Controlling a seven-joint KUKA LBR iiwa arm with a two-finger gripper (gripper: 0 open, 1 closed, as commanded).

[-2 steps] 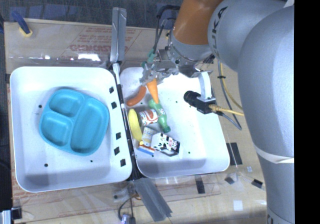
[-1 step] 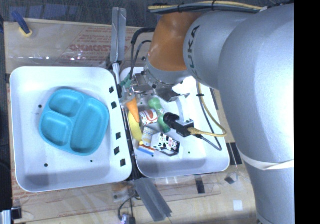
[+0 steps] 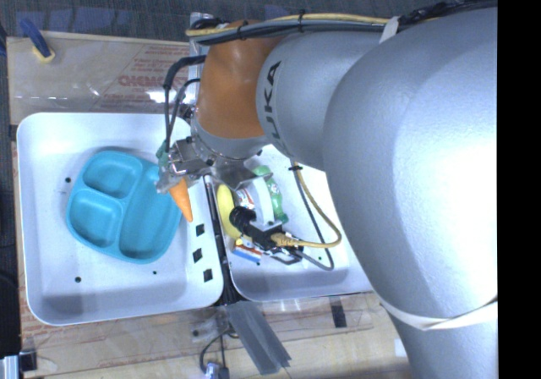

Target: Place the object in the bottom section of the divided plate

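Observation:
A blue divided plate [image 3: 114, 208] lies in the left white bin [image 3: 51, 284]. My gripper [image 3: 179, 169] hangs over the plate's right rim, near the wall between the two bins. It is shut on an orange carrot-shaped object [image 3: 182, 200], which points down from between the fingers. The carrot's tip sits just right of the plate's large lower section [image 3: 148, 229]. The grey arm with its orange band [image 3: 232, 90] covers most of the right bin.
The right bin [image 3: 279, 284] holds a yellow piece [image 3: 224, 200], a green-and-white item [image 3: 272, 193] and other small objects partly under the wrist. A cable [image 3: 317, 238] loops over them. A clear plastic sheet [image 3: 93, 73] lies behind the left bin.

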